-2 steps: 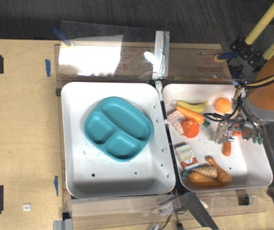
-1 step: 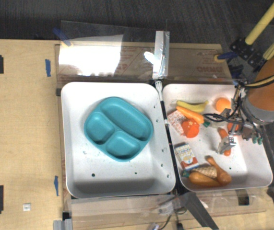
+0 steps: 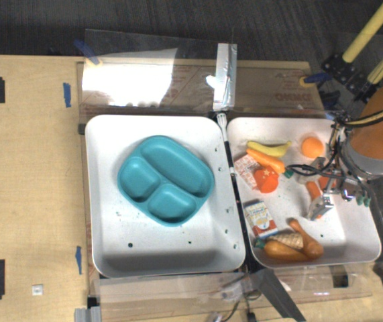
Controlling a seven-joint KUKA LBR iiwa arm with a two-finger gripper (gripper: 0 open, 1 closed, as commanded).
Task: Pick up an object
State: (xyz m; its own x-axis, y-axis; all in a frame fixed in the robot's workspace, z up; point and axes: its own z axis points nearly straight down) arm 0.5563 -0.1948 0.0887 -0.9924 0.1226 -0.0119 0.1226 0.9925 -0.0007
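The right white bin (image 3: 369, 243) holds several toy foods. A yellow banana (image 3: 270, 146) lies over an orange carrot (image 3: 266, 158), beside a red tomato (image 3: 268, 180) and a pink-and-white packet (image 3: 245, 170). An orange ball (image 3: 312, 146) sits at the back. A small carton (image 3: 259, 217) and a brown hot dog (image 3: 289, 245) lie at the front. My gripper (image 3: 320, 206) hangs low over the bin's right half, right beside a small orange-red piece (image 3: 311, 188). Cables cover the wrist.
The left white bin (image 3: 111, 247) carries a teal divided plate (image 3: 166, 178). A clear sheet and a strip of silver tape (image 3: 225, 72) stand behind the bins. The arm's orange band (image 3: 382, 133) is above the right bin's far right edge.
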